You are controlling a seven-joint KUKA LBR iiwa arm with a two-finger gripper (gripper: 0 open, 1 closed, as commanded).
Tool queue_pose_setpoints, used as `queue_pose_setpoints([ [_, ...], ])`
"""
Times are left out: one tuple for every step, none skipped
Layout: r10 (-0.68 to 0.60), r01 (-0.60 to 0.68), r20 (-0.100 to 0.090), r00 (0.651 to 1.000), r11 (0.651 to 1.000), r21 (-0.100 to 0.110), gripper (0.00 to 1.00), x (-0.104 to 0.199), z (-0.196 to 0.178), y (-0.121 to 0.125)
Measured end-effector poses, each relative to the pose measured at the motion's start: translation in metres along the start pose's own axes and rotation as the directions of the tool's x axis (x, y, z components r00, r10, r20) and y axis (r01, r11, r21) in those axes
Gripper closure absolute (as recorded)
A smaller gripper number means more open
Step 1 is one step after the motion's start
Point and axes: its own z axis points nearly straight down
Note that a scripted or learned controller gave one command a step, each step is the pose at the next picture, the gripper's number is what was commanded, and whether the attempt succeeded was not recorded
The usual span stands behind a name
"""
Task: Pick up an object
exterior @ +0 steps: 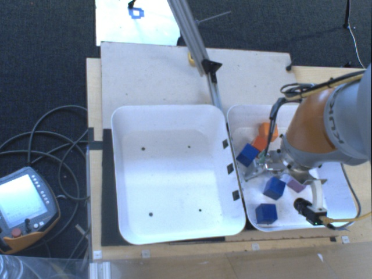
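The right bin (346,209) holds three blue cubes: one at its left side (248,154), one in the middle (274,188) and one near the front rim (266,213). Orange blocks (264,135) lie toward the back, and a small purple block (296,185) peeks out beside the wrist. My gripper (263,167) hangs low in this bin, between the left cube and the middle cube, close to both. The arm's orange band (305,127) and grey wrist cover the bin's right half. Nothing shows as lifted.
The left white bin (168,173) adjoins the right one along a shared wall with black clips (229,168). A slanted metal pole (192,31) crosses the back board. A teach pendant (23,205) and cables (58,132) lie on the floor at left.
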Motion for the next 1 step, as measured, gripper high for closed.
queue_pose_setpoints([
  [0.000,0.000,0.001,1.000,1.000,-0.004,0.00,0.0001,0.0062,0.0005],
])
